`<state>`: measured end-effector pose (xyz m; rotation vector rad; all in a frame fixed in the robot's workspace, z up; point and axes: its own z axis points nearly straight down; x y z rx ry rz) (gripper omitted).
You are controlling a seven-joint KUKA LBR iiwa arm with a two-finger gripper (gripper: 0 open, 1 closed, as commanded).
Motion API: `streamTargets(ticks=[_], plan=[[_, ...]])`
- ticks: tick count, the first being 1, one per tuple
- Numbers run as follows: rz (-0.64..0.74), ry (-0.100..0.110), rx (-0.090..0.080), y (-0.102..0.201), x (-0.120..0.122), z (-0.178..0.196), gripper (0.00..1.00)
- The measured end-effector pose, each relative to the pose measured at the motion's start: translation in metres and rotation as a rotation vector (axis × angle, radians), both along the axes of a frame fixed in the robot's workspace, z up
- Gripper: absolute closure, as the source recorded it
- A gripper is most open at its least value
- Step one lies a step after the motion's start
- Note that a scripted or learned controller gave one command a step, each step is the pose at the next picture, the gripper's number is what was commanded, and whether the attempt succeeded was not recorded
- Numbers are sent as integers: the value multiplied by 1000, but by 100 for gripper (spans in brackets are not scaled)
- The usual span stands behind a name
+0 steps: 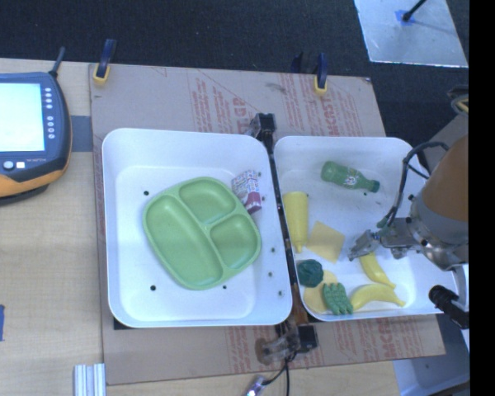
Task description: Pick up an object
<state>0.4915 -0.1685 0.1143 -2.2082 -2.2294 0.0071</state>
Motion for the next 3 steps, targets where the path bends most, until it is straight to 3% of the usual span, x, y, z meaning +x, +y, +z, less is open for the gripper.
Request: streamTargets(ticks=[1,2,3], plan=[[-6,-4,1,19,127,34,0],[-6,-2,1,1,13,65,0],[-4,-2,1,-5,-16,21,0]])
